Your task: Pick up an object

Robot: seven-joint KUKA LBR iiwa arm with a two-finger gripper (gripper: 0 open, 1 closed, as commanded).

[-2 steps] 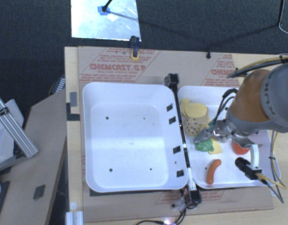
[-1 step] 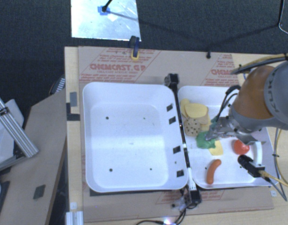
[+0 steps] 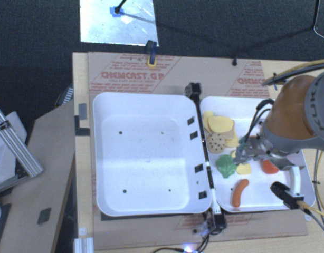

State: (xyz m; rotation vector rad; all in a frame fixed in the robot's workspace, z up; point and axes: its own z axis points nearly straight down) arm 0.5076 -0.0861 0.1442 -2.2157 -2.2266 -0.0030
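Observation:
The right bin (image 3: 267,202) holds several toy foods: a yellow piece (image 3: 221,124), a brown cookie with dark dots (image 3: 215,142), a green leafy piece (image 3: 225,165), a small yellow bit (image 3: 244,169), a red piece (image 3: 269,167) and an orange-red sausage (image 3: 239,192). My gripper (image 3: 241,154) reaches down from the right into the middle of this bin, just above the green piece and the small yellow bit. The wrist hides its fingertips, and nothing shows as lifted.
The left bin (image 3: 146,152) lies beside it, with black clips (image 3: 196,136) along the shared rim. The arm's grey and orange body (image 3: 294,115) covers the right bin's far right part. A black fitting (image 3: 286,194) sits at the bin's front right.

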